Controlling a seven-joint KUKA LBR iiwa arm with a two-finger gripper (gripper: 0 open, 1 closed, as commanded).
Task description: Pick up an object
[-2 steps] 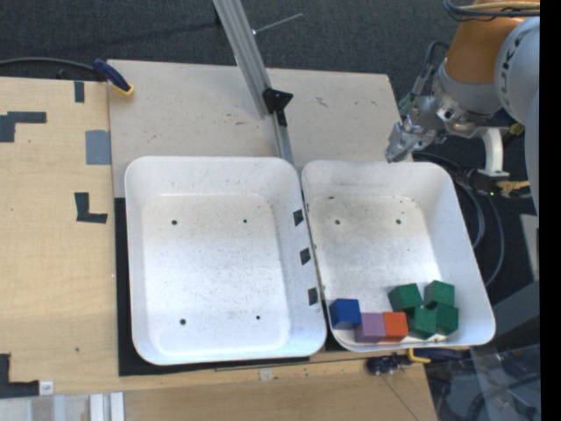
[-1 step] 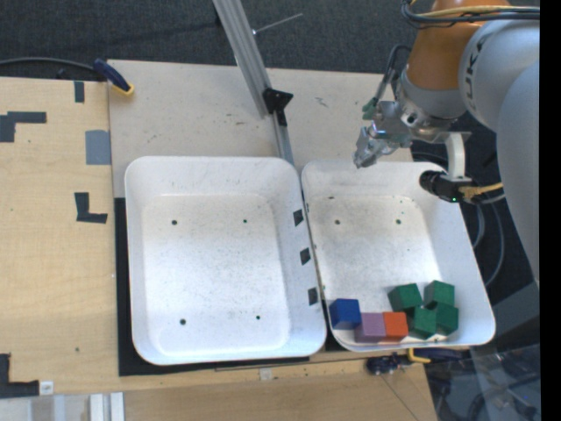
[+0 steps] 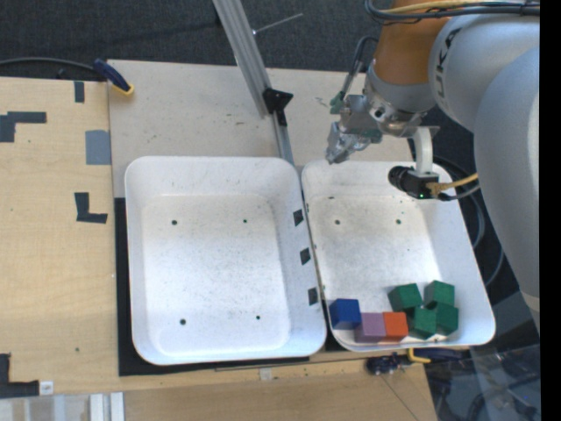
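Several small blocks lie clustered at the near edge of the right bin [image 3: 456,235]: a blue block [image 3: 345,312], a purple block [image 3: 373,325], an orange block [image 3: 395,324], and green blocks [image 3: 426,307] heaped to their right. My gripper [image 3: 340,152] hangs over the far left corner of the right bin, well away from the blocks, with nothing seen between its fingers.
The left bin [image 3: 140,235] stands beside the right one. A slanted metal rail [image 3: 250,55] runs down to the gap between the bins. A blue and yellow clamp [image 3: 114,75] lies on the bench at the far left.
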